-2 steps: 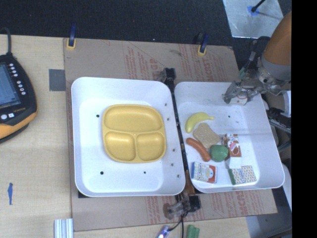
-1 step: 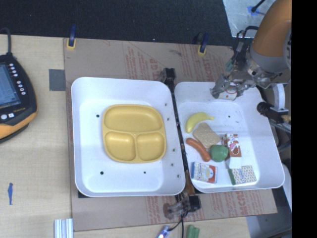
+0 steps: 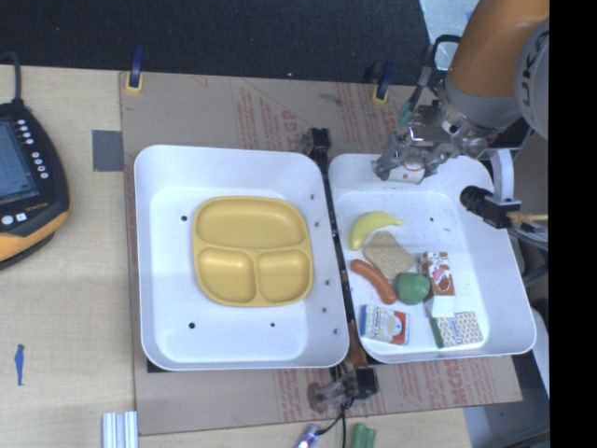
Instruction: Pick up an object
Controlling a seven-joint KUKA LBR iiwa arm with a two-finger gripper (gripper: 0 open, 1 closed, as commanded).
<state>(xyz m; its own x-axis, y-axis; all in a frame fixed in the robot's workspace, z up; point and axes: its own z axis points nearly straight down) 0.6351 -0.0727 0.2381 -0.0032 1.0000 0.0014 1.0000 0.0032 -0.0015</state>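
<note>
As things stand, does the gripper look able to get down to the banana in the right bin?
Probably yes. The gripper hangs over the right bin's far end, and the banana lies just below it in the view, top side bare, only its lower end next to the bread slice.

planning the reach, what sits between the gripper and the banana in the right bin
In the camera view, only bare white bin floor lies between the gripper at the far edge and the banana; the other items lie nearer the camera, beyond the banana.

A pale wooden surface [image 3: 65, 325] carries a brown cardboard sheet [image 3: 233, 110] held by a yellow-and-blue clamp [image 3: 135, 73] at its far edge, with dark carpeted floor [image 3: 233, 17] beyond and a black-and-orange control pendant [image 3: 23, 189] at the left.
</note>
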